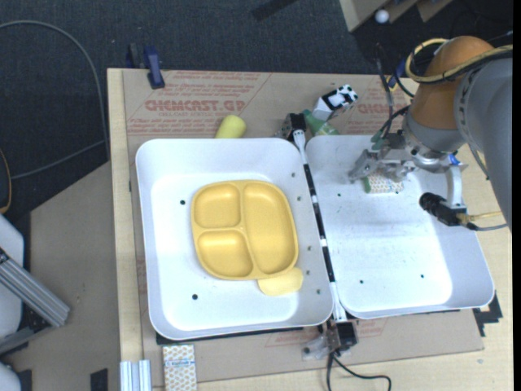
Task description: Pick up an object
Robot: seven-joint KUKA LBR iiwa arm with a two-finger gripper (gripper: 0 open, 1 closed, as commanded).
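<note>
The end effector (379, 169) is low in the right bin (407, 259), near its far edge. A small greenish object (384, 185) lies directly under it, with its long axis going left to right. I cannot tell if it is gripped. A yellow divided plate (243, 228) rests in the left bin (163, 218), its long side tilted, touching a pale yellow piece (281, 283).

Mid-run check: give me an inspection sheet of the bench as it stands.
Surface: wooden board bearing left bin and right bin.
Job's things: yellow divided plate in left bin, pale yellow piece at its near edge; small speckled object in right bin.
Clutter: yellow object and blue clip on board.
Gripper: gripper over the speckled object; grasp unclear.
Cables: grey cable on floor.
Surroundings: dark carpet.
</note>
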